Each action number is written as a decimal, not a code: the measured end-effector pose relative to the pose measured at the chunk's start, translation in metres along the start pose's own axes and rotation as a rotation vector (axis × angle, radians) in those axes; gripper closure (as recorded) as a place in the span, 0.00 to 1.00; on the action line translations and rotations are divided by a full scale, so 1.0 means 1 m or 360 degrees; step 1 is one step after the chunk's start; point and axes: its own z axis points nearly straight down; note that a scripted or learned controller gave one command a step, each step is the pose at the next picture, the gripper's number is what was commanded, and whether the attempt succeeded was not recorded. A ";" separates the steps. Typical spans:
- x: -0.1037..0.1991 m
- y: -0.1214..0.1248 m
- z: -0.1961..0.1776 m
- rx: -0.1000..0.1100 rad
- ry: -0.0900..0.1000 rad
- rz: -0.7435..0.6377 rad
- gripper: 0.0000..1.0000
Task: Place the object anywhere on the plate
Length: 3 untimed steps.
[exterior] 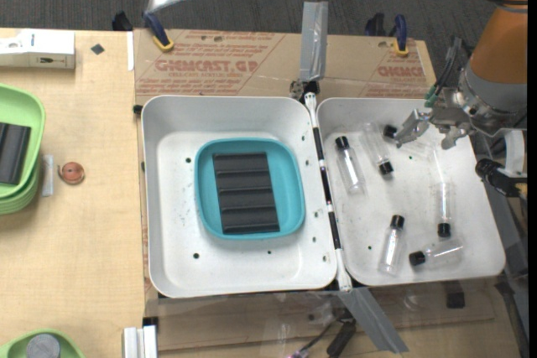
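Observation:
Several clear vials with black caps lie scattered in the right bin (470,264): one vial (346,163) near its left wall, another (393,241) lower down, a third (435,253) at the front right. The teal plate (291,180) sits in the left bin and carries a black ridged block (246,193). My gripper (430,132) hangs over the back right part of the right bin, open, with nothing between its fingers. A black cap (389,131) lies just left of it.
The left bin (168,256) surrounds the plate with bare white floor. Cardboard (218,63) lies behind both bins under orange clamps. Green dishes (25,180) stand on the wooden bench at the far left. The central ridge (323,180) divides the bins.

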 end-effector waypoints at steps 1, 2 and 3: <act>-0.057 -0.051 0.023 0.0003 0.0001 -0.0136 0.00; -0.017 -0.043 -0.139 0.0002 -0.0002 0.0113 0.00; 0.120 -0.091 -0.142 0.0005 -0.0002 0.0150 0.00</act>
